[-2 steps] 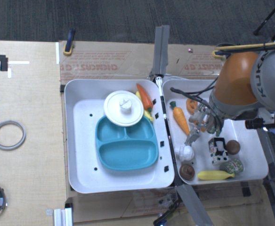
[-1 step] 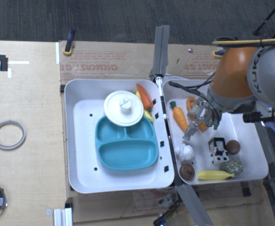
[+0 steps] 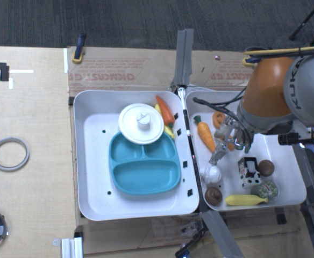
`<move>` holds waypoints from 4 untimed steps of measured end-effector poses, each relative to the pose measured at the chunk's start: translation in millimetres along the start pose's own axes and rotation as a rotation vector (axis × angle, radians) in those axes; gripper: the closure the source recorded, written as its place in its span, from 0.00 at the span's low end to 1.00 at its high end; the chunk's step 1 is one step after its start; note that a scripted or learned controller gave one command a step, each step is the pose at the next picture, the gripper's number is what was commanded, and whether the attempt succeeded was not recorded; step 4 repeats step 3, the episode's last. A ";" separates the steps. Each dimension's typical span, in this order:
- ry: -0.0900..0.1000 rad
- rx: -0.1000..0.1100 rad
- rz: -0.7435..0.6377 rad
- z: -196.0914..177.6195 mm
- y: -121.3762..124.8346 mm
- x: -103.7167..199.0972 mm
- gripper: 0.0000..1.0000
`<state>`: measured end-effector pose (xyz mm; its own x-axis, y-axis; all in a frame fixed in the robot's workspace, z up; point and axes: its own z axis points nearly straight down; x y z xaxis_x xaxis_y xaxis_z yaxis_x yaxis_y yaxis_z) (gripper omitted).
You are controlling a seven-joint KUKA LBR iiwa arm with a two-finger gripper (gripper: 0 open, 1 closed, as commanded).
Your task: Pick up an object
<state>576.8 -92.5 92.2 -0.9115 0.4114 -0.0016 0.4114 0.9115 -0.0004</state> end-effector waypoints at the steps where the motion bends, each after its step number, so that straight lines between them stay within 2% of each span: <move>1: 0.000 0.000 0.230 0.3 -2.7 -4.4 0.00; 2: -0.004 0.001 0.228 -9.3 -3.3 -5.5 1.00; 3: 0.000 0.000 0.260 -99.7 77.8 21.1 1.00; 4: 0.000 0.000 0.260 -99.7 77.8 21.1 1.00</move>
